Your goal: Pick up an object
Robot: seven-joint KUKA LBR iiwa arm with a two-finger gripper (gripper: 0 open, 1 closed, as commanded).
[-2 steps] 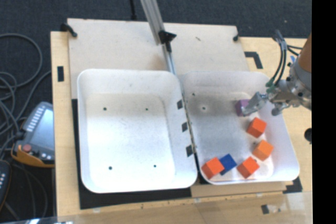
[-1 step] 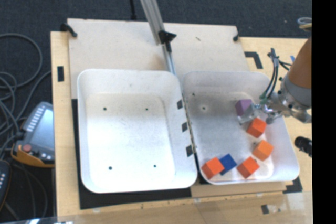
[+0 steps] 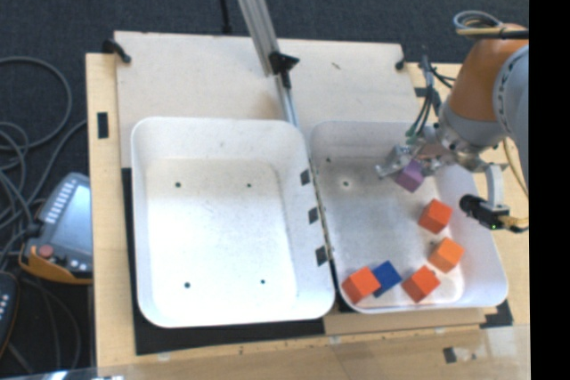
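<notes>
From my station, the thing that matters is the purple block in the upper part of the right bin, right of the frame's centre. It sits directly at the tip of the gripper, which reaches in from the right edge of the frame. The block appears tucked between or just under the grey fingers, but from this slant I cannot tell whether they are closed on it, spread around it, or only touching it. I also cannot say if the block is off the bin floor or resting on it.

My reading is that the approach is done and the grasp itself is in hand; the lift is what remains, and I would not count the block as picked up yet.

Lower in the same bin lie the other candidates, all apart from the gripper: an orange cube just below the block, a second orange cube below that, a third near the bottom rim, and a fourth touching a blue cube at the bin's lower left.

The left bin fills the middle left of the frame. An aluminium pole slants down from the top. A teach pendant lies at the far left.
</notes>
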